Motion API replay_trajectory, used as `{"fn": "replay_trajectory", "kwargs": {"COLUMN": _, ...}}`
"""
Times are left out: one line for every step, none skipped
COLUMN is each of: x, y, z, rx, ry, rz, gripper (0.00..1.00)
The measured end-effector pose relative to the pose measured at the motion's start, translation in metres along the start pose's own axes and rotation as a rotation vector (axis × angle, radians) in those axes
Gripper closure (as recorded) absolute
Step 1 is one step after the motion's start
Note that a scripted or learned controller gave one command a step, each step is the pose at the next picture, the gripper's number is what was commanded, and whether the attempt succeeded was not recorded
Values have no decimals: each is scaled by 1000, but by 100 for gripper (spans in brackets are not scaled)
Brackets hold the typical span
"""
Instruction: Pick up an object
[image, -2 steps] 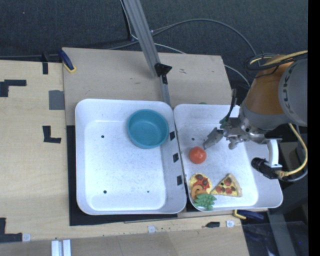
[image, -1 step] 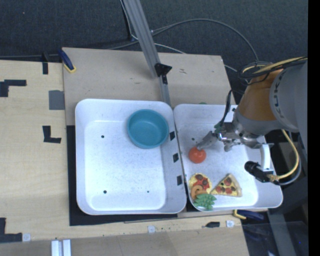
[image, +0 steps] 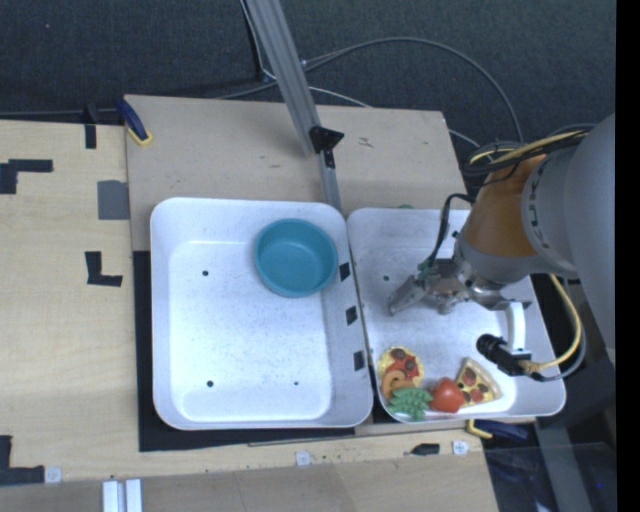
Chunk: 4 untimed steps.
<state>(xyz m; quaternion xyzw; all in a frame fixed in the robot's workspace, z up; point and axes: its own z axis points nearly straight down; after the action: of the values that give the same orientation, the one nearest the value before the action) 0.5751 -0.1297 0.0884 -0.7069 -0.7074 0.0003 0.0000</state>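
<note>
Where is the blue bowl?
The blue bowl sits in the left bin, up in its far right corner, close to the wall shared with the right bin.

A robotics lab: a plywood bench (image: 250, 150) carries two white bins (image: 180, 300), with loose cables (image: 400, 45) trailing behind them, black tape marks (image: 95, 270) to their left, over dark carpet (image: 100, 50).
</note>
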Motion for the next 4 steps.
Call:
{"fn": "replay_trajectory", "kwargs": {"x": -1, "y": 1, "z": -12, "rx": -3, "ry": -1, "rz": 0, "gripper": 100}}
{"fn": "replay_trajectory", "kwargs": {"x": -1, "y": -3, "z": -54, "rx": -2, "ry": 0, "rz": 0, "gripper": 100}}
{"fn": "replay_trajectory", "kwargs": {"x": -4, "y": -3, "z": -96, "rx": -3, "ry": 0, "rz": 0, "gripper": 100}}
{"fn": "replay_trajectory", "kwargs": {"x": -4, "y": -3, "z": -128, "rx": -2, "ry": 0, "rz": 0, "gripper": 100}}
